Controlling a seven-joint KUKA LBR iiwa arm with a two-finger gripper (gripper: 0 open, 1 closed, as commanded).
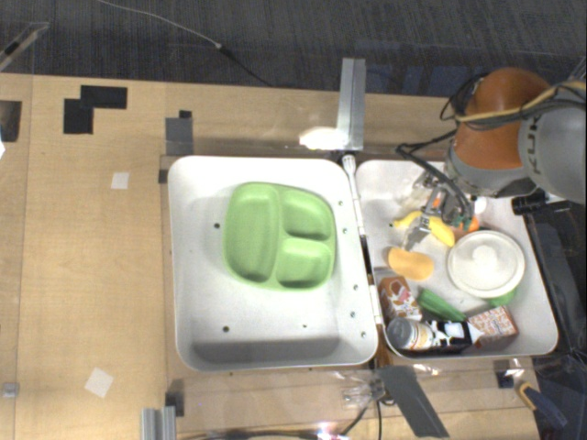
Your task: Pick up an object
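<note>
Camera view: gripper [429, 216] seen lowered into right bin [543, 324], upper centre-right of frame, just above yellow banana [438, 230]; finger state cannot be told. Orange piece [412, 263], white bowl [485, 262], can [409, 335], green bottle [448, 305] clustered below. Green divided tray [279, 235] placed in left bin [193, 319].

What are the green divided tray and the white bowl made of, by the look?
Green divided tray: likely moulded plastic, matte; one even colour, soft rounded compartment walls, only faint sheen.
White bowl: probably plastic or melamine, smooth and slightly glossy; a bright highlight on its face and a green band below the rim. Ceramic cannot be ruled out from this view.
</note>
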